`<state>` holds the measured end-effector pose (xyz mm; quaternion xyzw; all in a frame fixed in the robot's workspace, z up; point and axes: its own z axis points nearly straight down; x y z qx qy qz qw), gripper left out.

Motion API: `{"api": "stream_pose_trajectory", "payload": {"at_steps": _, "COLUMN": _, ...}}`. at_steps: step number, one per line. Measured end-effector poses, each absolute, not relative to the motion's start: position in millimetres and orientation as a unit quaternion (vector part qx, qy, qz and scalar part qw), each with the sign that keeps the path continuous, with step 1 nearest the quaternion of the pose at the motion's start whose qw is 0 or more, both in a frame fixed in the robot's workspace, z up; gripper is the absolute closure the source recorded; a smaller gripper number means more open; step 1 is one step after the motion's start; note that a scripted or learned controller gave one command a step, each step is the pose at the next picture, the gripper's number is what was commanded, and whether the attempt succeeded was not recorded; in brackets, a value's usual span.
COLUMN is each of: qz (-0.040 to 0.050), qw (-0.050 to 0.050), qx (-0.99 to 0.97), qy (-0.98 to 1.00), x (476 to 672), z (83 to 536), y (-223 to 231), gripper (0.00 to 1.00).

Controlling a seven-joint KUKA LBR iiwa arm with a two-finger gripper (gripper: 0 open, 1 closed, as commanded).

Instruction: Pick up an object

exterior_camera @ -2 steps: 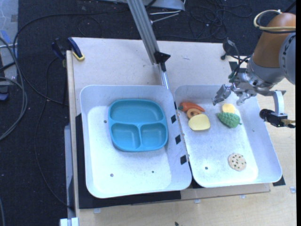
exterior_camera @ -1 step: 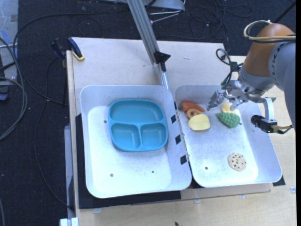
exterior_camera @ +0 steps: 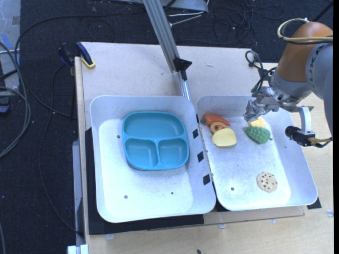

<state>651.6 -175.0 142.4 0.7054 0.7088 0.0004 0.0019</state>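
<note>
In the right bin (exterior_camera: 296, 189) lie a green broccoli-like toy (exterior_camera: 258, 135) with a small yellow piece (exterior_camera: 258, 123) at its top, a pale yellow lump (exterior_camera: 224, 137), an orange carrot-like piece (exterior_camera: 216, 121) and a chocolate-chip cookie (exterior_camera: 267, 182). My gripper (exterior_camera: 253, 113) hangs low over the bin's upper part, right above the yellow piece and the green toy. Its tips sit beside or on the yellow piece; I cannot tell which.
The left bin (exterior_camera: 106, 194) holds a blue divided plate (exterior_camera: 156, 140). A metal pole (exterior_camera: 162, 26) slants down from the top to the bins' shared back edge. Cables and a black fitting (exterior_camera: 297, 134) hang off the arm at the right bin's rim.
</note>
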Motion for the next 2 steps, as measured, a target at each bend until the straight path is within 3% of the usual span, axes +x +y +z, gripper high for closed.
{"api": "stream_pose_trajectory", "payload": {"at_steps": 1, "qz": 0.0014, "qw": 0.002, "qx": 0.706, "qy": 0.708, "x": 648.6, "z": 201, "y": -167, "gripper": 1.0}}
{"api": "stream_pose_trajectory", "payload": {"at_steps": 2, "qz": 0.0023, "qw": 0.004, "qx": 0.706, "qy": 0.708, "x": 658.5, "z": 257, "y": -160, "gripper": 1.0}}
